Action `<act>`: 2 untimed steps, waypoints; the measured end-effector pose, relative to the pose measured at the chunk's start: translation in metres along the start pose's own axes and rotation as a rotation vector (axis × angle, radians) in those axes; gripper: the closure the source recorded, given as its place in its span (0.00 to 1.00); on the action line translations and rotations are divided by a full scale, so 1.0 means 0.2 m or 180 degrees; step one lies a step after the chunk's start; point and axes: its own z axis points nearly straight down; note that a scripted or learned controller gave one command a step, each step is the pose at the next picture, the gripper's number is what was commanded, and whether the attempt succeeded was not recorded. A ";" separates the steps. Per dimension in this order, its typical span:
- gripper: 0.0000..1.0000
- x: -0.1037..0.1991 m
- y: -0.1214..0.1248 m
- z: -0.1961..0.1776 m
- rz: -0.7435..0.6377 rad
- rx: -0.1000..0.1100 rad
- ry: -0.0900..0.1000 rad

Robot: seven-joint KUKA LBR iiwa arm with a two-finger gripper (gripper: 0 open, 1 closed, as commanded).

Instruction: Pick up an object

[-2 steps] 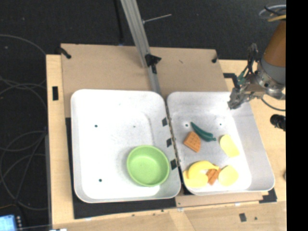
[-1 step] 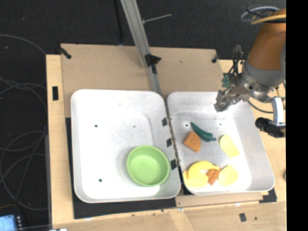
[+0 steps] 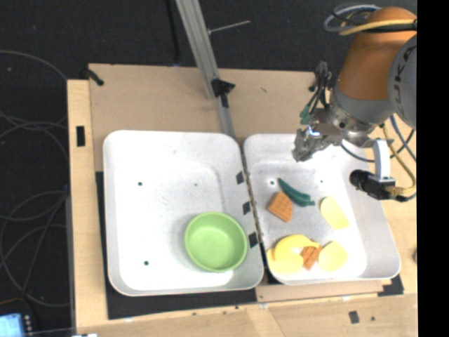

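**Mia:** What is the biggest thing here?

**Ben:** The tabletop (image 3: 161,97). It is light brown. Two white bins sit on it side by side. The left bin (image 3: 168,181) is near the left edge of the tabletop. The right bin (image 3: 365,251) is near the right edge.

**Mia:** Where is the robot arm?

**Ben:** The arm (image 3: 372,69) is grey and orange. It comes in over the far right corner of the tabletop. Its pincer (image 3: 306,148) hangs over the far edge of the right bin.

**Mia:** Is the pincer pinching something?

**Ben:** I see nothing between its tips. They are small and dark, so I cannot tell if they are spread or pressed together.

**Mia:** What is in the left bin?

**Ben:** A green bowl (image 3: 216,241). It sits upright by the near right corner of that bin.

**Mia:** And in the right bin?

**Ben:** A round yellow thing (image 3: 289,250) lies by the near left corner. A second yellow piece (image 3: 334,255) lies near the near edge. A third yellow piece (image 3: 334,213) lies closer to the right side. An orange waffle (image 3: 280,207) lies in the middle, left of it. A thin green pepper (image 3: 295,192) lies just beside the waffle, on the far side. A little orange bit (image 3: 309,256) sits between the two near yellow things, touching them.
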 end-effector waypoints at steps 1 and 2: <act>1.00 0.23 -0.01 0.06 0.0007 0.0005 -0.0006; 1.00 0.50 -0.02 0.11 0.0005 0.0007 -0.0006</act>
